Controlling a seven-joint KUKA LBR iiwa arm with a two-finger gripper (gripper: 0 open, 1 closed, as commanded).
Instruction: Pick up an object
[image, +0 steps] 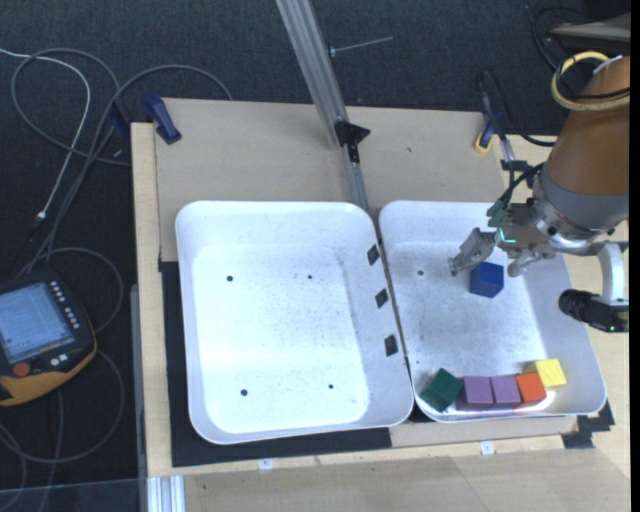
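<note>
"Where is your tool (492, 257) now?"

"I have it at the right of the frame, over the right white plastic bin (420, 300). Its two fingers are spread wide, one on each side of the small blue cube (487, 280), so they can close on it."

"Is the cube lifted?"

"Not yet, I think. It sits alone, well apart from the green, purple, orange and yellow blocks (492, 387) lined along the bottom wall."

No text, label or number can be read anywhere. The pendant's screen (30, 318) at the frame's left edge is too blurred.
</note>
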